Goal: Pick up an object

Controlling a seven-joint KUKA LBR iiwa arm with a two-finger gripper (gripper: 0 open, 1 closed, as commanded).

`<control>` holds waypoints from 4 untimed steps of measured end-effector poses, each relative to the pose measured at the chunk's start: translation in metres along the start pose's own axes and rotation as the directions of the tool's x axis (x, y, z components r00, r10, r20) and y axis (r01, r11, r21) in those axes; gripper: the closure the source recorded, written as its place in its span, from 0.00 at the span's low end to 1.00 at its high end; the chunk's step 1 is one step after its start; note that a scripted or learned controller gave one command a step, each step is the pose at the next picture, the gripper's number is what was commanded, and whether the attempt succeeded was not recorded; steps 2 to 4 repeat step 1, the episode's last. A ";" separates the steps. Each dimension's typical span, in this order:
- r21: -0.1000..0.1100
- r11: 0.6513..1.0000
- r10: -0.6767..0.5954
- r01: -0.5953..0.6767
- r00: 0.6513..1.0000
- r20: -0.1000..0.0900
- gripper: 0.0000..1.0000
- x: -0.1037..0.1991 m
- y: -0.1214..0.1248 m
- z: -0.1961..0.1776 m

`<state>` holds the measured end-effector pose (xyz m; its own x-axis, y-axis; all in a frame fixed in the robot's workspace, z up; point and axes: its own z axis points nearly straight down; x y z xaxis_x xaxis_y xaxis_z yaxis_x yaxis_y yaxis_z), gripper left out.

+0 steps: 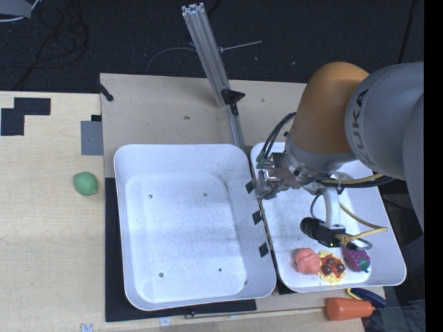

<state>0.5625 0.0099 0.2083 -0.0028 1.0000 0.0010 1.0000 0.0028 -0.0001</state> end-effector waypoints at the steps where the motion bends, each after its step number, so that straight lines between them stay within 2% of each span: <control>1: 0.000 1.000 0.001 -0.001 1.000 0.001 1.00 0.038 -0.023 -0.007; 4: 0.000 1.000 0.001 -0.001 1.000 0.001 1.00 0.038 -0.023 -0.007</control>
